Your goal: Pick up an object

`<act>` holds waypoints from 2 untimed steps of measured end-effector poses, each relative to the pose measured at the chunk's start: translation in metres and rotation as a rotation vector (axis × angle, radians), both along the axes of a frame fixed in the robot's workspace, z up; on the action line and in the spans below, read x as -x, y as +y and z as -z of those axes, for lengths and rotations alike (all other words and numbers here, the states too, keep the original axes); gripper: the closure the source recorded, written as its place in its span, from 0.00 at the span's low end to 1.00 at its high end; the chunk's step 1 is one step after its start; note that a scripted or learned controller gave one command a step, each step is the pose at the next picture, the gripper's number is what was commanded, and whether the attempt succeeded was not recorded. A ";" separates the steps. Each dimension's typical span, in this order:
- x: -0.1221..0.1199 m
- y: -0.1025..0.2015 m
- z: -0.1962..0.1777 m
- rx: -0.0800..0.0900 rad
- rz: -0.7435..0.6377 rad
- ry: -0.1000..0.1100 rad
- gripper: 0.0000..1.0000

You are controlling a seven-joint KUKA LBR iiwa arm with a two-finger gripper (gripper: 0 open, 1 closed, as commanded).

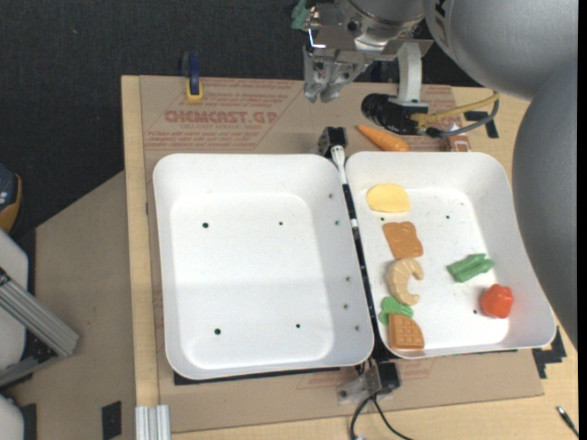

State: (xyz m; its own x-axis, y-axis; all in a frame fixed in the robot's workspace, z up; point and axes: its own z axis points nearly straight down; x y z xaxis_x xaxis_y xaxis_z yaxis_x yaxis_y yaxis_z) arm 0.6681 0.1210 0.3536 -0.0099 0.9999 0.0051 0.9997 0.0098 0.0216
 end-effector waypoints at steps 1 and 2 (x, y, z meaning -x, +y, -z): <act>0.009 0.061 0.095 0.005 0.003 0.033 1.00; 0.039 0.107 0.158 0.005 0.004 0.032 1.00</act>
State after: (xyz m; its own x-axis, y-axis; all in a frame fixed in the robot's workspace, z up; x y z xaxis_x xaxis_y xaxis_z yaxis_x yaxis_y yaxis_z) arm 0.6294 0.2280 0.1958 -0.0054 1.0000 0.0000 0.9999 0.0054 -0.0099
